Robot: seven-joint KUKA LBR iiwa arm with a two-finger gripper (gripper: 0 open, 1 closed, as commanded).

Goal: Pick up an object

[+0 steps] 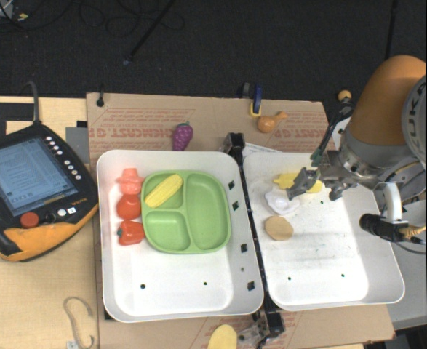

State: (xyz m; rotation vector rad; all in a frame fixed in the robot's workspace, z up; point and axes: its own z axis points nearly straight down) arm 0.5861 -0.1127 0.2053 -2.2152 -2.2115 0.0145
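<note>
My gripper hangs over the back of the right bin, open, with nothing between its fingers. Its left finger is over a yellow object that is partly hidden. A white crumpled object lies just left of and below that finger. A tan, potato-like lump rests further forward in the same bin. The left bin holds a green divided plate with a yellow corn cob on it, and beside it a pink item and two red items.
On the cardboard behind the bins lie a purple grape bunch and an orange pear shape. A yellow fruit sits at the front edge. A teach pendant lies on the bench at left. The arm's orange band looms at right.
</note>
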